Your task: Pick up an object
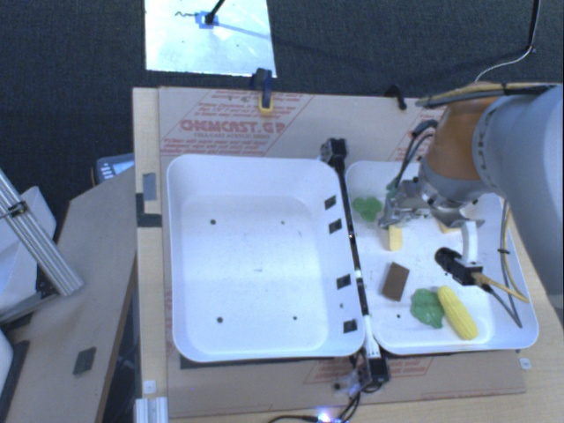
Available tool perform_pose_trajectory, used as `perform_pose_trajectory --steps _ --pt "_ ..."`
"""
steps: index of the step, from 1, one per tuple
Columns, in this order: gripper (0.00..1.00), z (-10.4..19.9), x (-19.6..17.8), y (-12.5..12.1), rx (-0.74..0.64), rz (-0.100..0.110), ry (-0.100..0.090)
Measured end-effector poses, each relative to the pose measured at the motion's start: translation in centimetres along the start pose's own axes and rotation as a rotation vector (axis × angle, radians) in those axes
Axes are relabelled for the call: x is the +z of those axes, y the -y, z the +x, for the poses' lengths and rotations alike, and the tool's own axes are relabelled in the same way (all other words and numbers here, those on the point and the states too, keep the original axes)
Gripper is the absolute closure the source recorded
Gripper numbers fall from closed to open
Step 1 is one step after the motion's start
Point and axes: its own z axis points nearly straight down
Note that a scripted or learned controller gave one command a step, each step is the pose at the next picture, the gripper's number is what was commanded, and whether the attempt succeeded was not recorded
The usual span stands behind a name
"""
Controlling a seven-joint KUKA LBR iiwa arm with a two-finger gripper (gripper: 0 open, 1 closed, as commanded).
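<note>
While the gripper (394,220) hangs low over the far-left part of the right bin (515,302), this reads as the approach/descend step, not a grasp yet. Gripper sits right above the yellow block (395,237), which looks like the target. Can't tell if the pincer is apart or together; the wrist housing blocks it.

Next move, my guess: finish the drop, centre on the block, close, lift straight up. Green piece (367,207) is just left of the gripper, so a sloppy descent could nudge it.

Block: small, pale yellow, boxy, top end hidden under the gripper. Probably rigid and easy to pinch.

Other candidates nearer in the same bin: brown block (395,281), corn (457,312) touching a green leaf (427,307). Left bin (189,179) isn't involved.
</note>
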Motion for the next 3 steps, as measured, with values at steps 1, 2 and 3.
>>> perform_pose_trajectory --steps 1,2,3 --pt "1.0 -6.1 -13.4 0.8 0.009 0.001 0.004" --pt "1.0 -4.9 -5.2 13.3 0.007 0.021 -0.005" --pt "1.0 -5.9 -3.2 7.6 0.001 0.009 0.0"
